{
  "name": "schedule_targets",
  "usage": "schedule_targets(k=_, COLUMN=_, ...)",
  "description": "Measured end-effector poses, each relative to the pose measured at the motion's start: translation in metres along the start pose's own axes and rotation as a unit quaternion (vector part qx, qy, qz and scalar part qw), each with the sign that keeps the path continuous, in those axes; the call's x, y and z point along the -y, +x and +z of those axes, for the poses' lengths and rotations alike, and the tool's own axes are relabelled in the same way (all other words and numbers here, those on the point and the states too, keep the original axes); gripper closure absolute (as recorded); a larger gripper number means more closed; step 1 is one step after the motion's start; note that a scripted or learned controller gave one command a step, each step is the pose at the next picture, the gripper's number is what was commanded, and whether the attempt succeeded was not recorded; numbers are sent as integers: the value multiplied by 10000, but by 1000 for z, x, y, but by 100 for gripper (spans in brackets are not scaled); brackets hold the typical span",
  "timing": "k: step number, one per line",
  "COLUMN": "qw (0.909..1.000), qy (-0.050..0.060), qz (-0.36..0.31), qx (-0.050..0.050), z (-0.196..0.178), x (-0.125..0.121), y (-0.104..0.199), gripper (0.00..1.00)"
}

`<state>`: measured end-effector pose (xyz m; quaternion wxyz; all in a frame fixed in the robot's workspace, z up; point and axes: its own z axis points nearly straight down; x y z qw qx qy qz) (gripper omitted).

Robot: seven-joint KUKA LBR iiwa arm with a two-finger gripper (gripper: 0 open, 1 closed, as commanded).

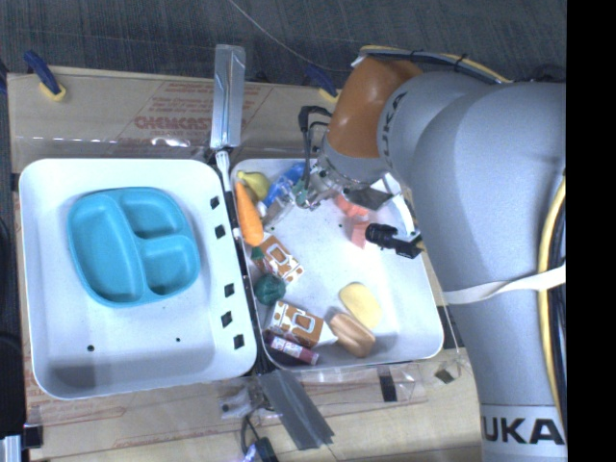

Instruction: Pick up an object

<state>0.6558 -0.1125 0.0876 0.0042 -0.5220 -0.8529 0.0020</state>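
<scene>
Grey arm casing [491, 258], the item nearest the lens, occupies the right side, with its orange band [361, 109] above the wrist.

Left to right: the left bin [58, 354] holds a blue divided tray [135, 243]. The right bin [409, 340] holds the candidate objects: an orange carrot [248, 215] along its left wall, a yellow piece [254, 183] at the top corner, a small printed carton [279, 261], a dark green item [269, 287], a second carton [296, 325], a pale yellow oval [358, 303], a bread-coloured roll [352, 333], and a pink piece [358, 221] near the wrist.

The gripper [306, 192] sits low in the upper part of the right bin, beside a blue item [286, 183], just right of the carrot. Jaw state: cannot be determined; the wrist and clutter obscure them. No object is confirmed as held.

Assessment of the step: the arm appears to be at the grasp point. A clean pick calls for centring on one item, clear of the bin wall and the carrot, then closing before lifting straight up. Crowding in this corner raises the risk of a glancing or empty close.

Surface: a cardboard-lined bench [115, 104] with clamps; dark flooring [115, 8] beyond.
</scene>
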Motion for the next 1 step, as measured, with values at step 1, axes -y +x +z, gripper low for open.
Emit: schedule_targets(k=1, qw=9980, qy=-33, qz=-630, qx=27, z=-3, x=18, y=-39, gripper=0)
